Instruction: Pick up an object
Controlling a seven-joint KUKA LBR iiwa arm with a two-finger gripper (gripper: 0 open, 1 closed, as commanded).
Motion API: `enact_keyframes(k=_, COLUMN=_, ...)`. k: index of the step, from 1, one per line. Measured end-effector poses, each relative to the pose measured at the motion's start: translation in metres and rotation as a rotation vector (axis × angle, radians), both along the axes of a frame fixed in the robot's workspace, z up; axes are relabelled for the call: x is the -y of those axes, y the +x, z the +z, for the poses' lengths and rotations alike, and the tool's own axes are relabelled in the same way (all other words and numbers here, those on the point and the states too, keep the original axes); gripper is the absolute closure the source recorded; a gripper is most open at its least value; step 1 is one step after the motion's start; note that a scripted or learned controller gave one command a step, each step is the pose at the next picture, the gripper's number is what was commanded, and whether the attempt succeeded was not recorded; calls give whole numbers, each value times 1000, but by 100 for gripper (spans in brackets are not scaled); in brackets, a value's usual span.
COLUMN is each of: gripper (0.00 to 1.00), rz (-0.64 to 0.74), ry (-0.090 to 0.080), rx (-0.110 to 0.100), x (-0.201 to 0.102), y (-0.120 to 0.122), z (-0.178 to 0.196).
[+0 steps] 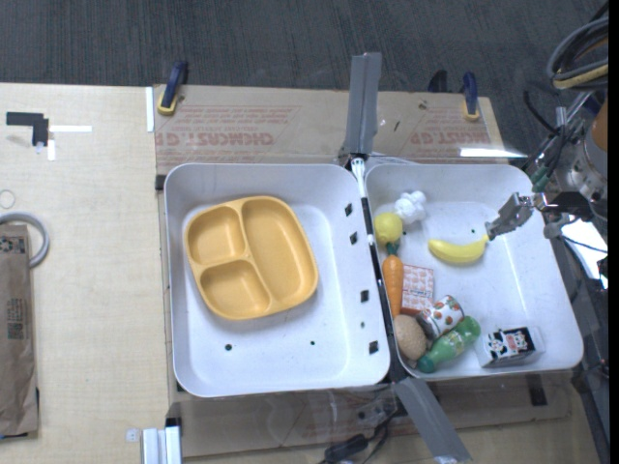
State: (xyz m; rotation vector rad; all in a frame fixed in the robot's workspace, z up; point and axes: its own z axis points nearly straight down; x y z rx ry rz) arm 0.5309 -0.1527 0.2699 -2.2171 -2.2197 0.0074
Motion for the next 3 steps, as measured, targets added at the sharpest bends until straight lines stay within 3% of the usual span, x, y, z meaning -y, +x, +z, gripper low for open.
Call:
enact_keyframes(k=1, gripper=0, rz=195, ry=1, rx=2, x=13, y=56, z=-129)
enact_keyframes(k=2, gripper=0, rz=283, ry=1, rx=4, x=5, y=73, z=-181)
enact_keyframes(k=3, gripper=0, rz=436, ry=2, rx=4, x=22, y=66, z=-180)
